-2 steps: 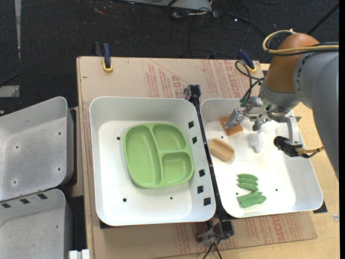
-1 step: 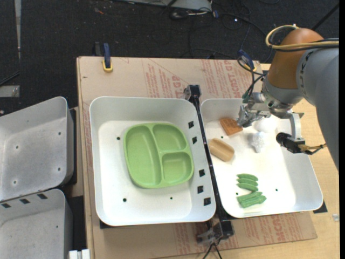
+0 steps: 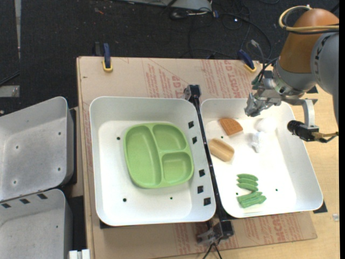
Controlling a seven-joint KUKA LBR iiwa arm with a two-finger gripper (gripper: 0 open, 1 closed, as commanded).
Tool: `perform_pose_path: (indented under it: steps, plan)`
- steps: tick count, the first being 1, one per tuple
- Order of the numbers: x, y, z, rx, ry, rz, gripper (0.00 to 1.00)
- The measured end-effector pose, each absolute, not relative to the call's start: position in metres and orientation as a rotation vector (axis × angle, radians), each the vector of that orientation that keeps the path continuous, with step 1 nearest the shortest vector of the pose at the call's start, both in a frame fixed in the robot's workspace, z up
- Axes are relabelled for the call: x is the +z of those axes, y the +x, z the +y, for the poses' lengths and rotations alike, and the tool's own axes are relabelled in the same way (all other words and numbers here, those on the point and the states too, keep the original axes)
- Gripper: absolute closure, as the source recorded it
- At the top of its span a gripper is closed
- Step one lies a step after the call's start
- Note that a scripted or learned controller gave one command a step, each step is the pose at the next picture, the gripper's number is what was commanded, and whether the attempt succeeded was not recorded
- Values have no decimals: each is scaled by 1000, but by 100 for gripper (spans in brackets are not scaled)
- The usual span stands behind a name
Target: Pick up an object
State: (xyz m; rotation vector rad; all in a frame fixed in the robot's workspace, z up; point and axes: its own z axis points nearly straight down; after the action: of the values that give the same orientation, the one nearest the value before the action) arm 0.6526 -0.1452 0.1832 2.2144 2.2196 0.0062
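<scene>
The right bin (image 3: 302, 171) holds an orange-brown wedge (image 3: 231, 126), a tan bread-like block (image 3: 221, 149), a small white object (image 3: 256, 140) and green pea pods (image 3: 249, 190). My gripper (image 3: 253, 109) hangs over the right bin's far edge, just right of the orange-brown wedge and above the white object. Nothing shows between its tips. The orange band of the arm (image 3: 304, 42) rises at the upper right.
The left bin (image 3: 108, 198) holds a green divided plate (image 3: 159, 155). A black divider with clamps (image 3: 200, 144) runs between the bins. Two white bin lids (image 3: 32, 144) lie off the bench at left. Blue clamps (image 3: 107, 57) hold the board's far edge.
</scene>
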Motion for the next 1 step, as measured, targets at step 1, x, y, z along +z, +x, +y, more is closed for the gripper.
perform_pose_path:
  steps: [1]
  plan:
    - [247, 649, -143, 7, 2213, 2219, 100]
